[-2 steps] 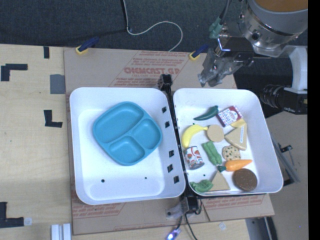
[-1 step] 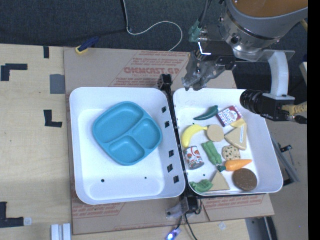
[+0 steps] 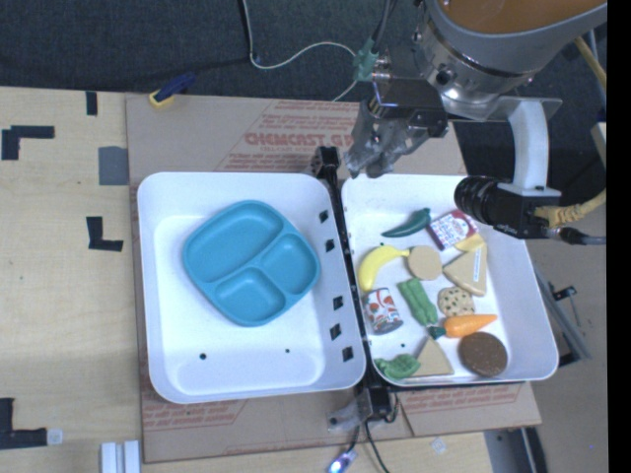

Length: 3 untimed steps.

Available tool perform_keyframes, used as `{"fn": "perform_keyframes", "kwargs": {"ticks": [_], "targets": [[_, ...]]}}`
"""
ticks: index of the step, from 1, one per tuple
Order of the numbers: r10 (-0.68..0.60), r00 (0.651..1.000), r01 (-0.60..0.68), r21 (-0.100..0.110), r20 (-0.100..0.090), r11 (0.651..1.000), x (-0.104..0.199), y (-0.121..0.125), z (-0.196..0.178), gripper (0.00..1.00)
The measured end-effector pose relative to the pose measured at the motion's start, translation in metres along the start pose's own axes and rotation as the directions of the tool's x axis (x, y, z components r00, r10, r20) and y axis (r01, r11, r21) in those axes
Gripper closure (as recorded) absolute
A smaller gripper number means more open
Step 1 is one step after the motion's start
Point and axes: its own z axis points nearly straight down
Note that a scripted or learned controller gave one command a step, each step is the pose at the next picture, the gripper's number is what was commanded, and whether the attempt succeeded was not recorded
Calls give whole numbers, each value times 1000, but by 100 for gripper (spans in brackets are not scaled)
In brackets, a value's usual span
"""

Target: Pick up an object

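Gripper (image 3: 372, 156) hangs over the right bin's (image 3: 537, 294) top-left corner, can't tell its opening; food toys cluster mid-bin, so I'd go for the banana (image 3: 379, 262) at the edge, descending straight and clear of the bin wall.

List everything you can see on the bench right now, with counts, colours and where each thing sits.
bins: 2, white, side by side on the bench
divided plate: 1, blue, left bin
banana: 1, yellow, right bin, left side
carrot: 1, orange, right bin, lower part
chili pepper: 1, dark green, right bin, top
round cookie: 1, brown, right bin, lower right corner
other toy food pieces: several, mixed colours, right bin
arm: 1, grey with orange, upper right
tool: 1, dark metal, above the far rim between the bins
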Motion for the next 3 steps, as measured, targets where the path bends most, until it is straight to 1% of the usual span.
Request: {"fn": "perform_keyframes", "kwargs": {"ticks": [1, 2, 3], "targets": [[-1, 1000, 1, 0, 0, 1000, 25, 0, 0, 100], [6, 1000, -6, 18, 6, 1000, -28, 0, 153, 100], [-1, 1000, 1, 2, 0, 1000, -24, 2, 134, 100]]}}
